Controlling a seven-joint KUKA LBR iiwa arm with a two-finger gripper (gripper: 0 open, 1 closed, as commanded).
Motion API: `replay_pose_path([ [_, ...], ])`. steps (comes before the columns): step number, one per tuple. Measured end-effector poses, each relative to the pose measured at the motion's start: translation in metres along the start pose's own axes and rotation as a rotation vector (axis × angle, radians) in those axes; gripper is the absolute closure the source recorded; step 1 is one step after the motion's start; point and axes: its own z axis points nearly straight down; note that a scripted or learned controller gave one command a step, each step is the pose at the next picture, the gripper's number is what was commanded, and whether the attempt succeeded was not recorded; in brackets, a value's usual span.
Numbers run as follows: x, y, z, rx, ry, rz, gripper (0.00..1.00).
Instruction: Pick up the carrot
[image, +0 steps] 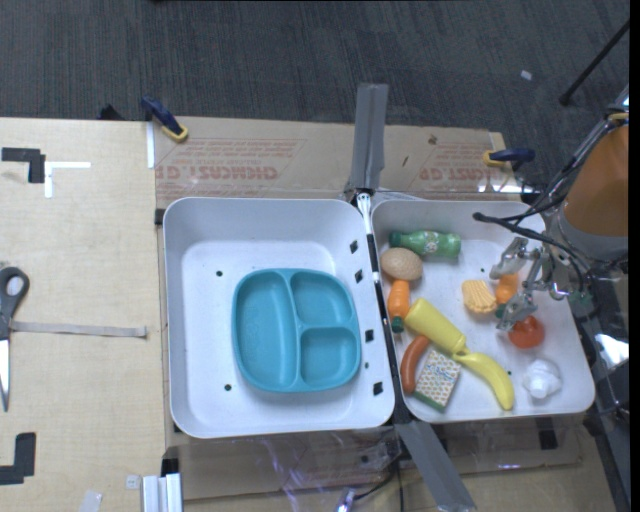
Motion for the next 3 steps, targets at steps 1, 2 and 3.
replay_pose_path([
  [1,-0.002,0.004,-0.011,-0.003,-0.003,-0.006,1.00],
  [2,0.028,0.036,0.000,-0.001,0.001,-0.374,1.00],
  [3,0.028,0.036,0.000,-0.001,0.001,-0.374,0.00],
])
